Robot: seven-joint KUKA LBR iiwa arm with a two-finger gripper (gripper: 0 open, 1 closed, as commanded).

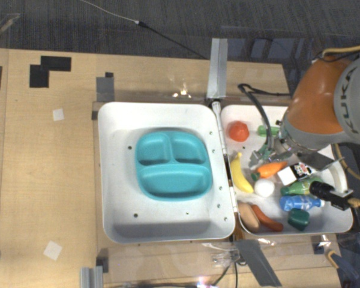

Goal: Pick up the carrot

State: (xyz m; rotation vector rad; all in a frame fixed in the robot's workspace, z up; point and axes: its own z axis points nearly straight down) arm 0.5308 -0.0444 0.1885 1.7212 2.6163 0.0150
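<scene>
On your left, the left bin (108, 179) holds one teal divided plate (171, 164). In the right bin (342, 224) you have one yellow banana (240, 176), one red tomato (238, 131), one white egg (264, 188) and one blue bottle (299, 203). Your carrot (271, 169) is a short orange piece, lying near the bin's middle, just right of the banana and above the egg. Its long axis runs left to right, tilted slightly up toward the right. The pincer (270, 153) sits directly over it; you cannot tell whether it is clenched or released.
</scene>
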